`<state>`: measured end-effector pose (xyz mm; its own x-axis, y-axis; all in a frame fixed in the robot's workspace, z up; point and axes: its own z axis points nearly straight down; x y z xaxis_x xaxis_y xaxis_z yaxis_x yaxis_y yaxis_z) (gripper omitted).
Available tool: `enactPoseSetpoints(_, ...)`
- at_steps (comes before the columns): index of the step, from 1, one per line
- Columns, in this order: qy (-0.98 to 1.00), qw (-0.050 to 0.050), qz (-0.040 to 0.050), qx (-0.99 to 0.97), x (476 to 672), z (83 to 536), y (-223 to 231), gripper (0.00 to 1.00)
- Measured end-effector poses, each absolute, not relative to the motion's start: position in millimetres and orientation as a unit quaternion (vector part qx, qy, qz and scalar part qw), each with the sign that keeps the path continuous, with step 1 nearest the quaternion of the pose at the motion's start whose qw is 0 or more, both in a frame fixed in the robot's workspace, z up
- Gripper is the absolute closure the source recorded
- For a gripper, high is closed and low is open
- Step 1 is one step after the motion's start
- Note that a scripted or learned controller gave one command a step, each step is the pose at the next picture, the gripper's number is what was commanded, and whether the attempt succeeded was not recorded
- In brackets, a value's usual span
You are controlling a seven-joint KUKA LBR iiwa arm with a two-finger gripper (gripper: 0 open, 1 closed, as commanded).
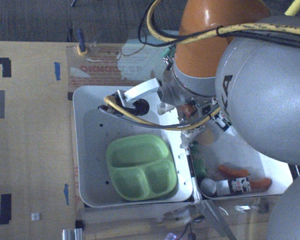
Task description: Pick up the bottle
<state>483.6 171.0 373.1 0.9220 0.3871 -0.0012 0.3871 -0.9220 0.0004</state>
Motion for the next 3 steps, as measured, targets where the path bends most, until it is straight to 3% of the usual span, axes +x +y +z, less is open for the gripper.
enactPoseSetpoints(1,0.329,-0.001,-0.0027,0.944,508.6,242.9,225.4,0.00)
enactPoseSetpoints(2,0.373,0.000,-0.0005,0.928,548.7,372.2,191.2,0.00)
enactPoseSetpoints(3,0.386,-0.001,-0.0025,0.923,527.7,336.2,202.2,0.00)
